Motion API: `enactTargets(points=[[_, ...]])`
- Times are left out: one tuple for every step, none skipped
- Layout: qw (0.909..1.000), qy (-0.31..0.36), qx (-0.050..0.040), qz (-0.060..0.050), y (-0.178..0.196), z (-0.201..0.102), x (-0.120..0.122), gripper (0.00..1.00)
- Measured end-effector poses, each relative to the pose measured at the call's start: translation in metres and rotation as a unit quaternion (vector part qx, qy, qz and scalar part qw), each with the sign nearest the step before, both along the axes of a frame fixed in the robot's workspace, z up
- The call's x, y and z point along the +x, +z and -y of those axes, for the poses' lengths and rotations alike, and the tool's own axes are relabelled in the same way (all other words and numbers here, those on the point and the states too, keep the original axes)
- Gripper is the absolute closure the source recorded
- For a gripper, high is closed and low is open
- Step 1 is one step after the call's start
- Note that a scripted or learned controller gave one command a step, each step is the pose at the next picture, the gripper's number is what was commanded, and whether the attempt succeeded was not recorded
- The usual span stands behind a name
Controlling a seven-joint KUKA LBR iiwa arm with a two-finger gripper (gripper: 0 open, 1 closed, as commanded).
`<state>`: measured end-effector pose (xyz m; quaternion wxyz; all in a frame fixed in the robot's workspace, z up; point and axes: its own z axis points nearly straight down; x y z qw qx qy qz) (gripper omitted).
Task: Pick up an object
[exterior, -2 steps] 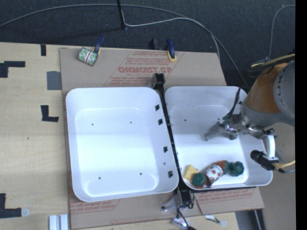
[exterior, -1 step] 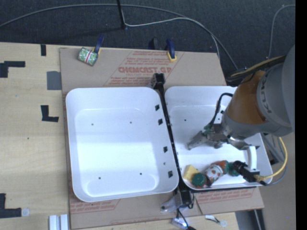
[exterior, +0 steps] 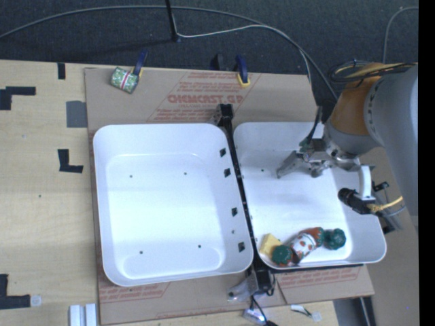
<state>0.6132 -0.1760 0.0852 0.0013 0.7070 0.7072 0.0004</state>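
Observation:
Several small objects lie bunched at the front edge of the right bin (exterior: 272, 195): a yellow piece (exterior: 269, 242), a green ball (exterior: 281, 254), a red and white toy (exterior: 304, 244) and a dark green object (exterior: 333, 238). My gripper (exterior: 298, 171) hangs over the back half of that bin, well behind the cluster. Its fingers are spread open, one fingertip (exterior: 279, 174) pointing left, and nothing sits between them.
The left bin (exterior: 163, 202) adjoins the right one along a black divider (exterior: 234, 189). A small green checkered block (exterior: 124, 79) rests on the cardboard behind the left bin. Clamps (exterior: 240, 70) and a cable (exterior: 272, 32) sit at the back.

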Motion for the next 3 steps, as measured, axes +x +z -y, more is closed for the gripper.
enactTargets(points=[[1.0000, 0.001, 0.0009, -0.001, 0.000, -0.053, -0.058, 0.00], [1.0000, 0.000, 0.0000, 0.001, 0.057, -0.035, -0.066, 0.00], [1.0000, -0.002, 0.0004, -0.002, -0.002, 0.030, -0.053, 0.00]])
